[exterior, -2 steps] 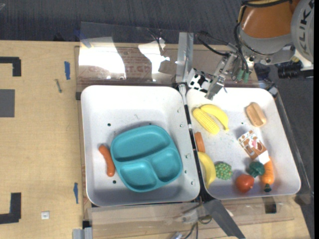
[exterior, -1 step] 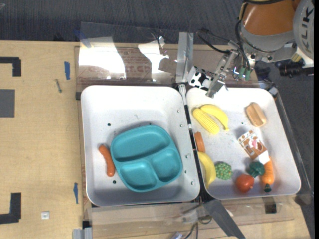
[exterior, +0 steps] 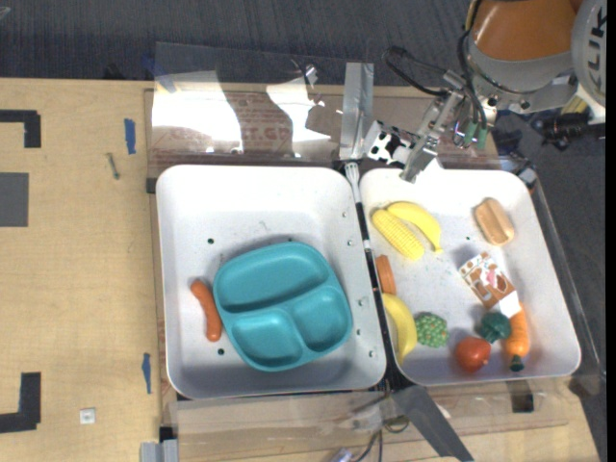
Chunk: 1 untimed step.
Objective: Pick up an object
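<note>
My gripper point(exterior: 417, 168) hangs over the far left corner of the right bin point(exterior: 553, 287), tilted down and to the left, with nothing seen in it. Just below it lie a yellow banana point(exterior: 420, 217) and a corn cob point(exterior: 396, 235). A tan bread roll point(exterior: 494, 221) rests at the bin's far right. A small printed carton point(exterior: 485, 278) is in the middle right. Along the near side sit a second banana point(exterior: 400, 324), a green vegetable point(exterior: 430, 330), a red tomato point(exterior: 472, 354), a broccoli piece point(exterior: 495, 326) and a carrot point(exterior: 520, 334).
The left bin point(exterior: 183, 219) holds a teal divided plate point(exterior: 281, 303) and an orange sausage point(exterior: 206, 309) beside it. Another orange piece point(exterior: 386, 275) lies against the right bin's left wall. A black-and-white spotted item point(exterior: 385, 146) sits behind the bins.
</note>
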### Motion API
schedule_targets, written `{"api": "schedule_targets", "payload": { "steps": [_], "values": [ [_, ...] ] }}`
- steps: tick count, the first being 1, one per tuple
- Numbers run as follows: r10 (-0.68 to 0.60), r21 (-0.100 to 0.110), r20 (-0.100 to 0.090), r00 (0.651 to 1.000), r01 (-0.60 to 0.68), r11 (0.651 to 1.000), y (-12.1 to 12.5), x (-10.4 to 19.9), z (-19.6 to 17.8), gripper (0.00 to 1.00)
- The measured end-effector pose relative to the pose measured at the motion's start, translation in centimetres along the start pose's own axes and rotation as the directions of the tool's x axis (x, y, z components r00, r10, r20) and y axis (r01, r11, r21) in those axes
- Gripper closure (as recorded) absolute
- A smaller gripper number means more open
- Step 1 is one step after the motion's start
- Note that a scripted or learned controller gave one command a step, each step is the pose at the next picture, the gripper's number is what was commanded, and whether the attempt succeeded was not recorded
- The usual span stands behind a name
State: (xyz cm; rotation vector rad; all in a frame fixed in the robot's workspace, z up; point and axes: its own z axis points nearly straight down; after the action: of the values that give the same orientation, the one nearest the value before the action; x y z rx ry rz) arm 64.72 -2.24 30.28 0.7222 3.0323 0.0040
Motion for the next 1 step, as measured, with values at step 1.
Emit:
{"api": "schedule_targets", "payload": {
  "steps": [1],
  "values": [
    [-0.002, -0.002, 0.008, 1.000, 0.002, 1.000, 0.11, -0.15, -1.14, 1.00]
  ]
}}
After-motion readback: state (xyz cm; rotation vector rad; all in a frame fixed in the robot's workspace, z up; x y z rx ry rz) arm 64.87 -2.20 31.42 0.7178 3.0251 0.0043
